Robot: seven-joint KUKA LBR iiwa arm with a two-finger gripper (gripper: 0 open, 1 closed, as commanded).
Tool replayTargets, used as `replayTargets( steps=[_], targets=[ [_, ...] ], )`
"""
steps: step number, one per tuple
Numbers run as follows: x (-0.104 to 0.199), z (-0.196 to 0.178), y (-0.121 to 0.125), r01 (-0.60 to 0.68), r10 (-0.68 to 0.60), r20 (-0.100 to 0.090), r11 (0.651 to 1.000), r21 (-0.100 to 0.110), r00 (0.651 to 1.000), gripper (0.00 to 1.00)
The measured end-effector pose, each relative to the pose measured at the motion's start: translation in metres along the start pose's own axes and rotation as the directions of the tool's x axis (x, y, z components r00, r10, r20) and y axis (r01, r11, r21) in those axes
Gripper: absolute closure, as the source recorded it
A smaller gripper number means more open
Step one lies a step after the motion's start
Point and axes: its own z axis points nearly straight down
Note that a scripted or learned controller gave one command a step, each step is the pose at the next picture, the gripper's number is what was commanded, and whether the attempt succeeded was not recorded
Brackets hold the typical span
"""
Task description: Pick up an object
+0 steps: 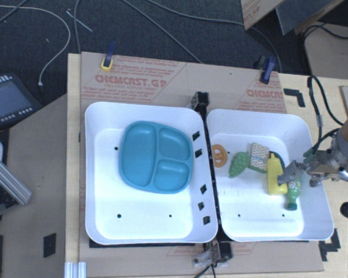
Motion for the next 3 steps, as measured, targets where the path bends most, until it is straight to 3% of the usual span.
replayTargets(
  steps=[1,3],
  targets=[
    [0.0,-0.007,0.003,0.004,-0.004,0.003,1.0,-0.014,1.0,0.0],
    [0.001,0.085,0.009,0.005,-0.005,0.001,1.0,-0.009,1.0,0.0]
  ],
)
